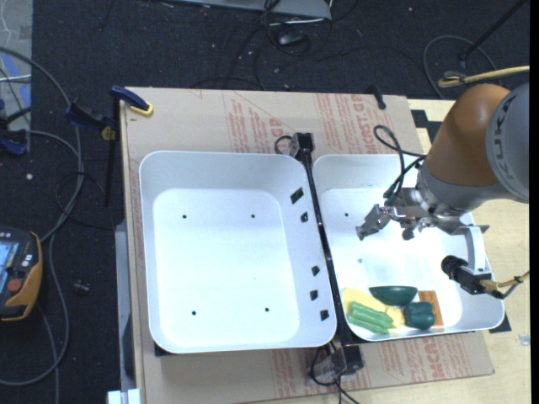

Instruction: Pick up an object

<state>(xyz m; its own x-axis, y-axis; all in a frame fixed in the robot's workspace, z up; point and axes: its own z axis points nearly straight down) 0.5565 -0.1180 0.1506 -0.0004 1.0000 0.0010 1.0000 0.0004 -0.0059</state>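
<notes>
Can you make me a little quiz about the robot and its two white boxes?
1. True or false: the toys lie in the left bin.
2. Where in the right bin are the toys? A) far corner B) near edge C) middle
3. Fill in: the gripper hangs over the ____ bin.

Key: 1 false, they lie in the right bin. 2 B. 3 right.
</notes>
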